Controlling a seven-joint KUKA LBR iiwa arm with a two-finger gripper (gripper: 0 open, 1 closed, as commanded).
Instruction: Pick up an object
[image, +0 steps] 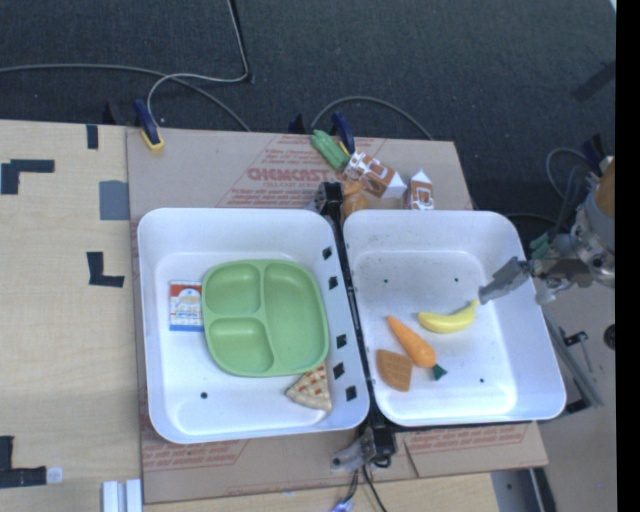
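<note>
Jaws (497, 287) beside the banana's (447, 319) right tip in the right bin (505, 235), spread indiscernible.

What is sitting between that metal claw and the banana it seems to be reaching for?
Nothing visible. The gripper is just right of the banana in the right bin; the carrot lies on the banana's far side.

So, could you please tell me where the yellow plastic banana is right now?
The yellow plastic banana lies in the right-hand white bin, just above the orange toy carrot and near the gripper reaching in from the right.
</note>
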